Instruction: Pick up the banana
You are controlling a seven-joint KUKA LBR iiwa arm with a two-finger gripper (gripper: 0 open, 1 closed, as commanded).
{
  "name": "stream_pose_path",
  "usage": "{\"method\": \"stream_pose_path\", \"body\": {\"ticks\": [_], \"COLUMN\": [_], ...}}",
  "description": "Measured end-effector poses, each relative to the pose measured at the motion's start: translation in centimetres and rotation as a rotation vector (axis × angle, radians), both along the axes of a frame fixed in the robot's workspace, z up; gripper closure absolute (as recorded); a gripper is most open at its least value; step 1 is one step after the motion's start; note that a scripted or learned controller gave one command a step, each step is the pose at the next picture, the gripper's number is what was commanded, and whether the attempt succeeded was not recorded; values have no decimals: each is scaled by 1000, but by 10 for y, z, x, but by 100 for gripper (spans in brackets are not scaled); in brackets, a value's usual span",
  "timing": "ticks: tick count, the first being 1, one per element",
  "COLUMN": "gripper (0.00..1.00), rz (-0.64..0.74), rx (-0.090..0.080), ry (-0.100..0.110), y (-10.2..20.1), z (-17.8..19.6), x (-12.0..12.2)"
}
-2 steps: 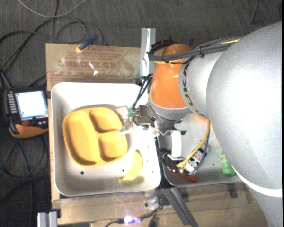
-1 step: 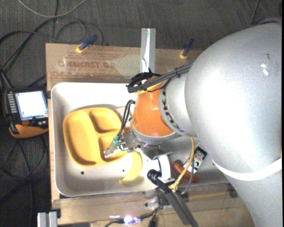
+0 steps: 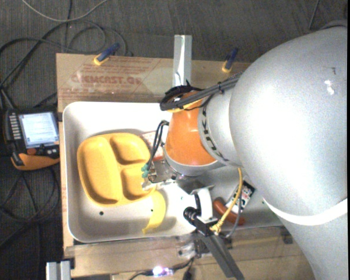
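One bin (image 3: pixel 76 156) holds a yellow tray (image 3: pixel 108 168), with the banana (image 3: pixel 157 212) just beside the tray's lower right corner, on the bin floor. Gripper (image 3: pixel 154 174) hangs at the tray's right edge, above the banana; its state cannot be told. Arm (image 3: pixel 280 133) covers everything right of the tray.

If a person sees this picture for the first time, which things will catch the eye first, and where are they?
The big grey arm fills the right side, and its orange band hangs over the left bin. In that bin lies a yellow divided tray. The banana lies just below the tray, near the bin's front wall.
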State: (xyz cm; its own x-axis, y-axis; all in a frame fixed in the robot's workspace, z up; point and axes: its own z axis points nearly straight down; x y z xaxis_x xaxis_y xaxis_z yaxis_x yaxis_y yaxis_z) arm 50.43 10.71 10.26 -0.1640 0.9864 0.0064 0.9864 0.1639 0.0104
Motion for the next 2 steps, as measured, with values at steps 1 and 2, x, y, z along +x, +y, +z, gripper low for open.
{"method": "stream_pose_path", "body": {"ticks": [1,2], "gripper": [100,0], "rz": [-85,-84], "rx": [-13,-13], "ry": [11,12], "y": [1,2], "z": [83,82], "x": [78,77]}}
